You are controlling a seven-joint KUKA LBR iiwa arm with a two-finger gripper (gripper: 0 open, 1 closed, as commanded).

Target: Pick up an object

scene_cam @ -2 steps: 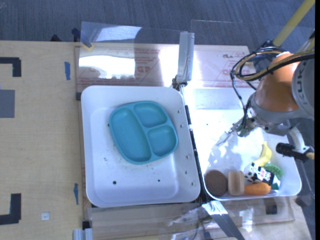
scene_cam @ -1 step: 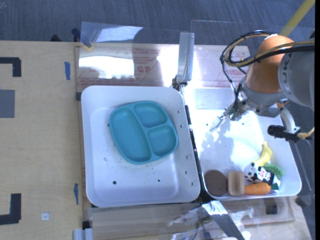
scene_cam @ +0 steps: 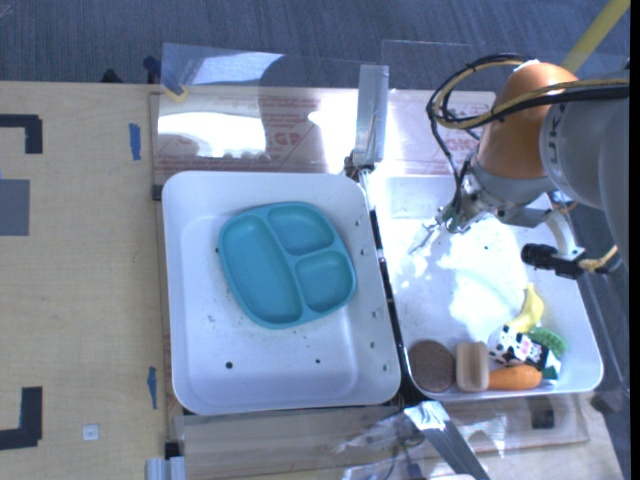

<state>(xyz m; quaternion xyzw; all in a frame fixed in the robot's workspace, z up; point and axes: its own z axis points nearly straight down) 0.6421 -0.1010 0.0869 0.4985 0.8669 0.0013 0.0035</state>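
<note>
Pincer [scene_cam: 432, 233] hangs part-open, empty, over the right white plastic bin [scene_cam: 590, 348]; it should travel to the brown round disc [scene_cam: 433, 365] before closing.

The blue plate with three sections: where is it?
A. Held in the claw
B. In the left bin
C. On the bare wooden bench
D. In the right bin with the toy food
B: the blue plate lies flat in the left bin, alone.
</note>
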